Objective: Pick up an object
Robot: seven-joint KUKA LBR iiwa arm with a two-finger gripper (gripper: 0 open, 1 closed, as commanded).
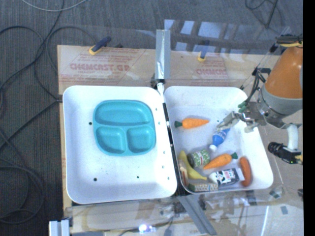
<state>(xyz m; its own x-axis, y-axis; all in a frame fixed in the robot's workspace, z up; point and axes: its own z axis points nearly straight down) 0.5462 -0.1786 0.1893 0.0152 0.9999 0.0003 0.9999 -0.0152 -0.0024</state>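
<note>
Reaching in over the right bin (256, 154), the gripper (231, 119) hangs just above a small bottle (221, 136) with a blue cap, its fingers looking spread, with nothing between them. This reads as the approach before a grasp: nothing is lifted yet. The bottle lies on its side near the bin's middle, its long axis running on a slant, cap end toward the lower left and the other end up under the gripper. Next would be to come down and close across its narrow width. A carrot (193, 123) lies near on the left, another carrot (219, 161) below.
</note>
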